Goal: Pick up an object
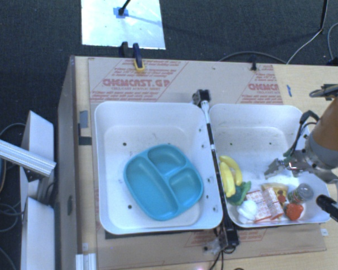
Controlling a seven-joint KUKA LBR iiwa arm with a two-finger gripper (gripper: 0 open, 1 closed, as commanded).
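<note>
Arm: grey with orange band, entering from the right edge of the tabletop (158,75), wrist above the right bin's right wall.
Gripper (283,165): low over the right bin (253,129), above the bare floor near its right side, just behind the pile of objects.
Jaws: metal parts are visible, but I cannot tell whether they stand wide or narrow; nothing is seen between them.
Candidate objects: all in the right bin, crowded along its front edge. Banana (230,173) by the left wall, green item (241,192) touching it, white lump (248,210) in the front-left corner, printed packet (268,203) mid-front, red item (294,211) and round grey piece (302,192) toward the front-right corner.
Left bin (118,129): holds a blue divided tray (163,180), lying flat near the front.
Progress: judged early. No object lifted; every item rests on the bin floor.
Remaining: descend onto one item, close, lift clear.
Risk: items touch each other, so a clean single grab looks doubtful.
</note>
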